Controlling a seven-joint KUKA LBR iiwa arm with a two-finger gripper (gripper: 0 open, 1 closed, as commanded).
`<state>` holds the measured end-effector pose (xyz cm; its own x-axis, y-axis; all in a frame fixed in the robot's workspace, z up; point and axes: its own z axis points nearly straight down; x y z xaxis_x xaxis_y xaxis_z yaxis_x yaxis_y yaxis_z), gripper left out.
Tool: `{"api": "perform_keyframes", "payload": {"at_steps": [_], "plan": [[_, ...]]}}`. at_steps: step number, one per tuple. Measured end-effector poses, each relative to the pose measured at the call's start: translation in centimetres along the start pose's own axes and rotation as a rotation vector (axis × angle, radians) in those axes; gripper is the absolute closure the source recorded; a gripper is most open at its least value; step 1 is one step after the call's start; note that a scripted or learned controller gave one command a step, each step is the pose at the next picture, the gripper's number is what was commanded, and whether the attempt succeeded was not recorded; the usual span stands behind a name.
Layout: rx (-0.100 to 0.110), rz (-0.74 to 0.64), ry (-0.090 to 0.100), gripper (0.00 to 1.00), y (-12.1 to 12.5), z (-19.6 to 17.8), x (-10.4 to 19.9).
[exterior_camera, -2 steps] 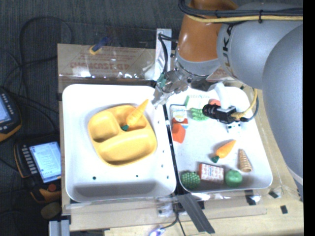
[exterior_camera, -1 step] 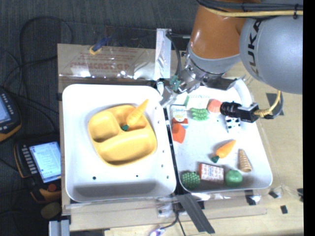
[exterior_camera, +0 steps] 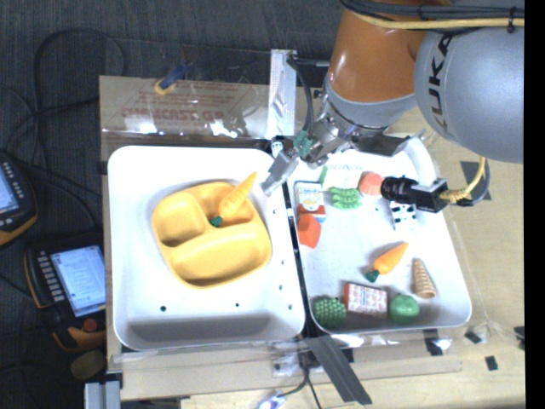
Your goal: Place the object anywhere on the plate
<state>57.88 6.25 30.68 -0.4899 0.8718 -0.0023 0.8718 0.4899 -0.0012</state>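
the arm [exterior_camera: 426, 49] comes in from the upper right, its grey body and orange band over the far edge of the bench, the wrist tilted down toward the seam between the two bins. of those two white bins, the left bin [exterior_camera: 136, 313] holds the yellow plate [exterior_camera: 209, 254] – a divided one, with compartments – and the right bin [exterior_camera: 443, 262] holds the loose toy food.

a toy carrot [exterior_camera: 232, 201] lies on the plate's far rim, orange tip toward the gripper and green end dipping into a compartment; that looks like the task's object, and by my reading it is already on the plate, propped on the edge because that is where it came to rest. the gripper [exterior_camera: 287, 162] hangs just beside the carrot's tip, above the dividing wall, with nothing between its fingers. whether they are spread or pressed together i cannot tell (they blur against the wrist).

in the right bin i count about nine pieces: a second carrot [exterior_camera: 389, 258], one cone-shaped piece [exterior_camera: 423, 279], a red-and-white box [exterior_camera: 365, 298], two green lumps at the near edge, a green leafy piece, a pinkish piece, a small carton and a red piece near the divider – scattered, well apart from the plate.
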Motion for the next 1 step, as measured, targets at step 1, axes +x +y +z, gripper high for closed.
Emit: {"api": "perform_keyframes", "payload": {"at_steps": [1], "plan": [[0.0,0.117,0.001,0.0,-0.36,-1.91,3.94]]}}
